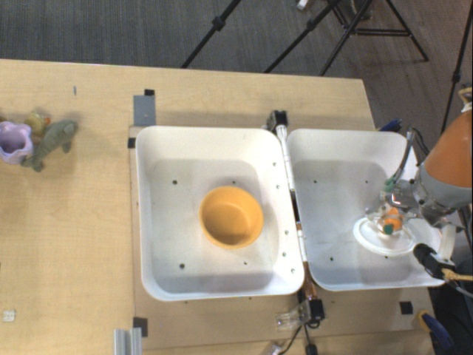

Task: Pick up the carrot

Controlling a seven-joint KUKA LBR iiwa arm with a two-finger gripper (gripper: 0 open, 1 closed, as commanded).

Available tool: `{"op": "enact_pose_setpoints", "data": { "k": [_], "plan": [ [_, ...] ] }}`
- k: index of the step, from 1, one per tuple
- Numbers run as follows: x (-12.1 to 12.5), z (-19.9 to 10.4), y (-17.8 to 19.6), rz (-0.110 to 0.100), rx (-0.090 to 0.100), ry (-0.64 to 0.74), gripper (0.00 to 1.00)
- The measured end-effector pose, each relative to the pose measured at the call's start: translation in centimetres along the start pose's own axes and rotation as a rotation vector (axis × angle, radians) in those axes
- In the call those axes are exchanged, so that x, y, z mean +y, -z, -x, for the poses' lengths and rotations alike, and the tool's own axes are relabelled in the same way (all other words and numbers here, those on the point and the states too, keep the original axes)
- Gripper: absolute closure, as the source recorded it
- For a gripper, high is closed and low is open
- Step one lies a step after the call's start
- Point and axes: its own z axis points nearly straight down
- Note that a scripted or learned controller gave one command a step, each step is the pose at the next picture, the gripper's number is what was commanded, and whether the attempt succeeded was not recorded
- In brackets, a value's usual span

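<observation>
Two shallow white plastic bins sit side by side on the pale wooden table, their inner rims touching along a seam with black clips at its far and near ends. The left bin holds one thing: a round yellow-orange bowl, upright, resting near the middle of the floor with bare white floor on every side of it.

The right bin holds a small white round plate in its near right part, close to the right wall. On that plate lies the small orange carrot with a green tip, and the tool is down directly over it, the grey arm with its orange band entering from the right above the bin's right rim. Whether the tool is open or closed on the carrot cannot be told; the parts around it are too small and cluttered.

The left half and far part of the right bin's floor lie bare. The carrot is hemmed by the right wall and the near wall, with open room toward the seam. Well apart on the table's far left lie a small lilac cup and a grey-green soft toy, just beside each other.
</observation>
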Motion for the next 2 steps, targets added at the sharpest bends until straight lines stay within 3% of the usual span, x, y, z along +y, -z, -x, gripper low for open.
{"op": "enact_pose_setpoints", "data": {
  "k": [1, 2],
  "plan": [
    [9.9, -3.5, -1.4, -0.004, -0.001, -0.345, 1.0],
    [12.7, -7.4, 11.8, -0.017, -0.005, -0.487, 1.0]
  ]
}}
